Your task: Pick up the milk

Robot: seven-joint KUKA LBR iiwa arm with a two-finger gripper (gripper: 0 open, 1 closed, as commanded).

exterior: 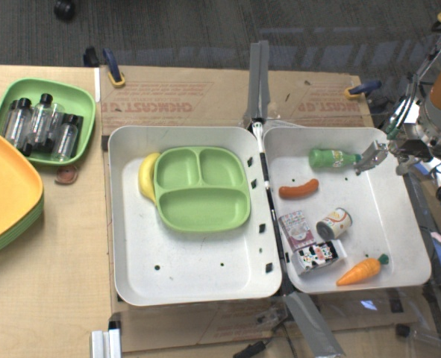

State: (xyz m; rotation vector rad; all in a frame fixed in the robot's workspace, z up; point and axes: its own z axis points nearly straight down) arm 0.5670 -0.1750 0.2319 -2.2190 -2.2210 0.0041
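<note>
The milk, a small cow-print carton (likely light, rigid, toy-like), lies flat; grip across its narrow sides. The end effector hovers apart, empty.

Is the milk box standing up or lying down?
Lying down. The milk rests on its side on the floor of the right bin, its cow-spotted face up, beside the pink pack and the can.

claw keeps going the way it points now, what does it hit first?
Likely the green bottle: the claw points left along the right bin's far edge, straight at it. Its height above the bottle is unclear.
</note>
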